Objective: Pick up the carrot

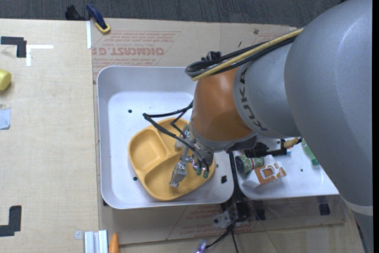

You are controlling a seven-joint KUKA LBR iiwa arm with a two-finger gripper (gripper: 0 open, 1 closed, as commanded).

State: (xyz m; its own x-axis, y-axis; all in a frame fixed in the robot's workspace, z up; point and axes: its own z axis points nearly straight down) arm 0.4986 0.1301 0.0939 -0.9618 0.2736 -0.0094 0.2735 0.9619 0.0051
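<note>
The gripper (185, 167) is hanging over the yellow divided plate (147, 154) by the left bin's (112, 127) near edge, open or closed I cannot tell, while the carrot, seemingly hiding under the arm, is likely handling as light, stiff and smooth, best pinched mid-length.

Counter (47, 157): pale wood-toned surface, lying under a sheet of printed brown cardboard (136, 47) that is carrying two shallow white bins side by side, the left bin (112, 145) and the right bin (296, 186), touching at their inner rims. Also sitting directly on the counter: a small yellow object (3, 80) at the far left edge, black corner markers (15, 44), and a blue-and-yellow clip (98, 19) at the cardboard's upper left corner.
</note>
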